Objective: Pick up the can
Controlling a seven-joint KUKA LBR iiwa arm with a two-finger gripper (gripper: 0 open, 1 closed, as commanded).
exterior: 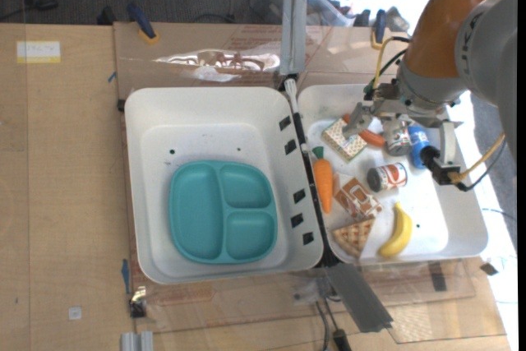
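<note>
Lying on its side in the right white bin [460,238], the red-and-white metal can [388,177] points its long axis left-right, beside a yellow banana [397,231] and orange carrot [324,183]. A teal divided plate [222,211] fills the left white bin [148,177]. The hand [398,133] hovers above the can; its grip is hard to make out.

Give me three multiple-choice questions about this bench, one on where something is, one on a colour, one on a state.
1. Where is the divided tray?
A. left bin
B. right bin
C. on the bench outside the bins

2. What colour is the tray?
A. red
B. teal
C. yellow

3. How is the can placed?
A. standing upright on the tray
B. lying on its side in the right bin
C. balanced on top of the banana

Answers: 1 A, it rests on the left bin's floor; 2 B, its surface is teal; 3 B, its side faces up, beside the carrot and banana.
</note>
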